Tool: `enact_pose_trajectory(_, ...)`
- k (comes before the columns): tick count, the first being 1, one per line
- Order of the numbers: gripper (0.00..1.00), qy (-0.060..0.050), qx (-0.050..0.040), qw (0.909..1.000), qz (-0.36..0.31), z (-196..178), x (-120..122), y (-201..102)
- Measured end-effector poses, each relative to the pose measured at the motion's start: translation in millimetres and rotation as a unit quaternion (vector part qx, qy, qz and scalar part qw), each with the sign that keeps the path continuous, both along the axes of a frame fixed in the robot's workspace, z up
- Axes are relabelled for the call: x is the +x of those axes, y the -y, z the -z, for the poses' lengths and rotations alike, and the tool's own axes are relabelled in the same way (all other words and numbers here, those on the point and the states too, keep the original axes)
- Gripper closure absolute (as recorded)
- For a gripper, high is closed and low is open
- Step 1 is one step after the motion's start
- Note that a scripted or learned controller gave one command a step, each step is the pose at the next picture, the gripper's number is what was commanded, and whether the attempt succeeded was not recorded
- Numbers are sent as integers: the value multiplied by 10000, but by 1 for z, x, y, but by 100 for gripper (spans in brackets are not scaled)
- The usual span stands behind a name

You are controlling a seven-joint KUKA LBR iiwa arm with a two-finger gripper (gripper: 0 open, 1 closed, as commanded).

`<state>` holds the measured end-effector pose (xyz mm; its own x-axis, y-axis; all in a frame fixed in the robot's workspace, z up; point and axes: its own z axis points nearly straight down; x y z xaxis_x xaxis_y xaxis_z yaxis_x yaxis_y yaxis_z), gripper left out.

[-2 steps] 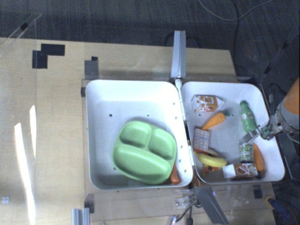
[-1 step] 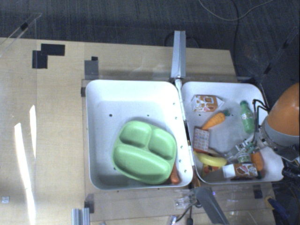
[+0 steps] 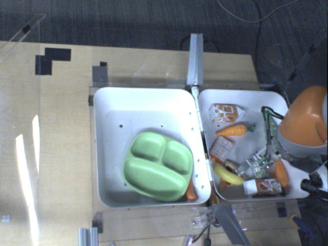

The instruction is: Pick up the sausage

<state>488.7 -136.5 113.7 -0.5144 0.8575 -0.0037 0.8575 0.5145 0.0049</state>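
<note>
Robot's pincer [image 3: 260, 162] is hanging well to the right of the green plate [image 3: 159, 165], low over the clutter there; I cannot tell whether it is wide or narrow. The sausage [image 3: 190, 192] is lying against the plate's lower right edge.

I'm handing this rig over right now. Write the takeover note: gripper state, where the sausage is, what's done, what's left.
The gripper is low in the right bin, among the clutter near its front. I see nothing held in it.
The sausage is probably the reddish-orange piece in the left bin, at the front right corner, tucked against the green divided plate. A similar orange piece lies in the right bin beside the gripper, and I can't tell for certain which is the sausage.
Done: nothing lifted.
Left: confirm the target, grasp it, lift it.
</note>
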Motion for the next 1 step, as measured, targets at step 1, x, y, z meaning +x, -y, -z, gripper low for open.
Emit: enact_pose_trajectory(1, 0, -5, -1, 9967, -808, -5, 5, -36)
